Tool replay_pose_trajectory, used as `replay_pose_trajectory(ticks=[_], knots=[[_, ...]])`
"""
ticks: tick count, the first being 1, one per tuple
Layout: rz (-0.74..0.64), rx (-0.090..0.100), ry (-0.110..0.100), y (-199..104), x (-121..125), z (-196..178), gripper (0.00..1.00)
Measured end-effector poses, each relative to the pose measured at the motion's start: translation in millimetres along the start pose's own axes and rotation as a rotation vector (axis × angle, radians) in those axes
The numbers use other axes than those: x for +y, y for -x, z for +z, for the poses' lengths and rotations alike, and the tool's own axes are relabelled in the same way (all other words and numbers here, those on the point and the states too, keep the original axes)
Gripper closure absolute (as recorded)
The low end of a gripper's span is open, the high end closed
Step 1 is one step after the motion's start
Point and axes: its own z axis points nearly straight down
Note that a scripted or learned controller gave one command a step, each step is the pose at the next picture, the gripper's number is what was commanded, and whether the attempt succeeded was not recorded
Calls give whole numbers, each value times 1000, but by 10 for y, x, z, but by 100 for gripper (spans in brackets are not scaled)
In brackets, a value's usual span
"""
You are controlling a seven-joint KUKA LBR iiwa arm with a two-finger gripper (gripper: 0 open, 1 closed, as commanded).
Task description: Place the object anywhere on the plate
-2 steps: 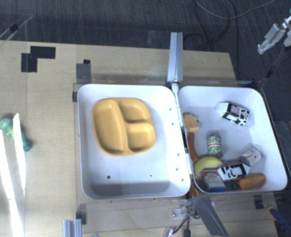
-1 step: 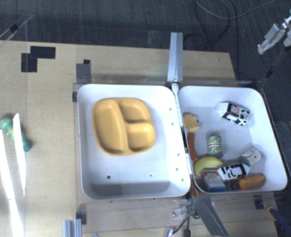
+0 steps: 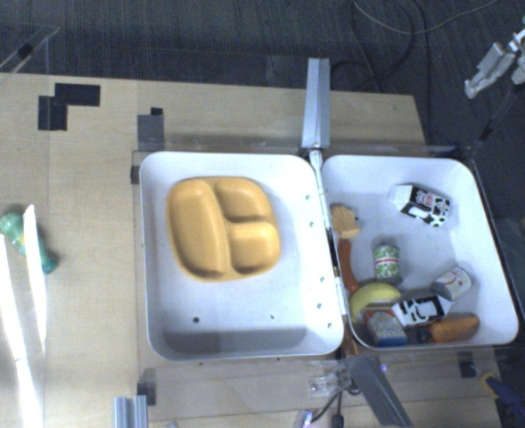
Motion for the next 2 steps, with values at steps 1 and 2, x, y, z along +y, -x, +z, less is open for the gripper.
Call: replay_pose_trajectory(ticks=[1, 2], knots=[[0, 0, 0, 0, 0, 0, 0], [0, 0, 0, 0, 0, 0, 0]])
